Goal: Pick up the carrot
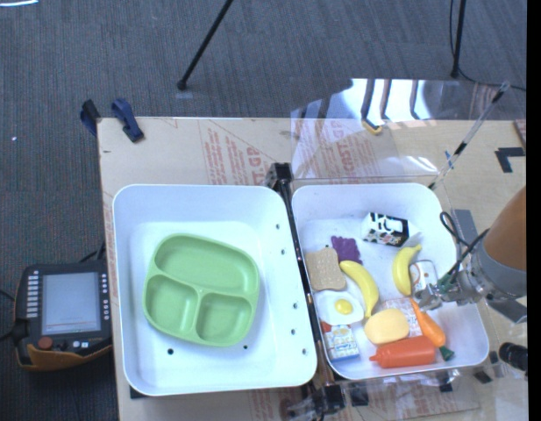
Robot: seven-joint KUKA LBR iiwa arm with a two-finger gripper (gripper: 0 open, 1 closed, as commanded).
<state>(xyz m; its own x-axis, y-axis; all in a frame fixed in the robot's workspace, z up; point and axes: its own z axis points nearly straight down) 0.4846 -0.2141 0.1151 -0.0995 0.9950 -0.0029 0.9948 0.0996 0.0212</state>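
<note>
The carrot (430,324) is small and orange with a green tip. It lies slanted near the right wall of the right bin (309,235), between a pale yellow lump (386,326) and the bin's edge. My gripper (430,289) hangs just above the carrot's upper end, close to it. The grey arm (502,266) comes in from the right. The gripper's metal parts hide where it meets the carrot.
The right bin also holds two bananas (363,284) (404,268), a toast slice (324,268), a fried egg (340,306), a purple piece (345,248), a black-and-white carton (387,228), a red-orange bottle (403,353) and a small box (342,342). A green divided plate (202,289) sits in the left bin (130,235).
</note>
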